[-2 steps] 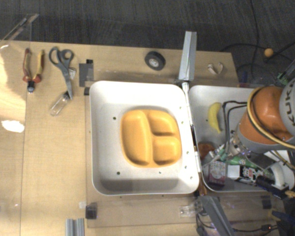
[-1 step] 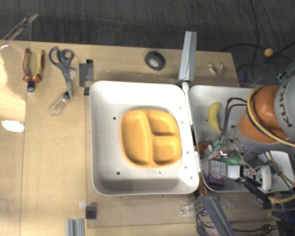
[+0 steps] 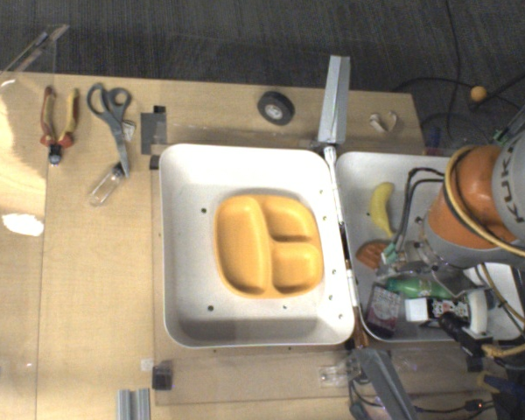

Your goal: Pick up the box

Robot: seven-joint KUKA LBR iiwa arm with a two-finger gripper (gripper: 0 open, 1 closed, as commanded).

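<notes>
Two bins sit on the surface (image 3: 87,278): the left bin (image 3: 184,234) carries a yellow divided tray (image 3: 267,243), the right bin (image 3: 354,182) has a banana (image 3: 381,206) and clutter. What looks like the box (image 3: 385,309) lies low in the right bin near its left wall, just left of and below the claw (image 3: 420,300), long axis hard to call. Can't tell if the claw is open or shut, or touching it.

Even, fairly bright light, a glare patch on the bench (image 3: 17,160) at left; slightly soft focus throughout.
</notes>
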